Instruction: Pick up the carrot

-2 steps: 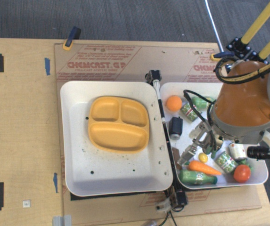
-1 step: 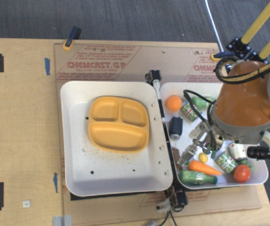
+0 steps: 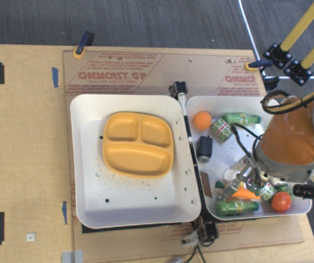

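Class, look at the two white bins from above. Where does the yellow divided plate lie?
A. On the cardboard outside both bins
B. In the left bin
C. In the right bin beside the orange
B: the yellow divided plate lies in the left bin; the orange is in the right bin.

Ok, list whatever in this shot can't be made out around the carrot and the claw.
- Carrot: partly covered by the claw in the camera view, so its full length is hidden.
- Grip: whether the carrot sits between the claw's parts is too small and cluttered to tell.
- Right bin: its right side is covered by the arm's orange band.
- Green bottle label: too small to read.
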`<state>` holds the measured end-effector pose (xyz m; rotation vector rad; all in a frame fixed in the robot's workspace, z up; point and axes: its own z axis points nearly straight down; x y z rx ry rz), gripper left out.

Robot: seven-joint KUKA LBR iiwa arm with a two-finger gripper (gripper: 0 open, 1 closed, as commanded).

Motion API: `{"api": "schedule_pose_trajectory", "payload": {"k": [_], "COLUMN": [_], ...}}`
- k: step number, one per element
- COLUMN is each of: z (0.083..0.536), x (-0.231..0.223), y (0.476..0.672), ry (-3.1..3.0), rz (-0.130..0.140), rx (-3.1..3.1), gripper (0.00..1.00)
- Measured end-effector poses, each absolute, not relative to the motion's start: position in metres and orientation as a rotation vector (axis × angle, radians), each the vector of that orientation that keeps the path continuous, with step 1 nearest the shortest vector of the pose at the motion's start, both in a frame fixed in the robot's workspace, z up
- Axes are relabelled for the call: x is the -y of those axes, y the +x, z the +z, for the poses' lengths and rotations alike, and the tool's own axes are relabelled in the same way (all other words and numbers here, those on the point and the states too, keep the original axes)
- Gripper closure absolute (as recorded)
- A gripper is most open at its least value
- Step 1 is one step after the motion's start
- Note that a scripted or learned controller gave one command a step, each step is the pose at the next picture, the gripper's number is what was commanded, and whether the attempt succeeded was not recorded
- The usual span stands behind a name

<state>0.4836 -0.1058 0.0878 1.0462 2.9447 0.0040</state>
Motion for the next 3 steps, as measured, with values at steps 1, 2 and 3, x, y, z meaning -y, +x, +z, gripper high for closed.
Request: {"api": "schedule_pose_trajectory", "payload": {"k": [1, 2, 3], "z": [0.185, 0.118, 0.185], "x": [0.085, 0.096, 0.044], "y": [0.482, 0.480, 0.481], "ry": [1.209, 0.777, 0.356], "rz": [0.002, 0.001, 0.002], "rx": [-2.896, -3.041, -3.115], "gripper": [0.00, 0.00, 0.00]}}
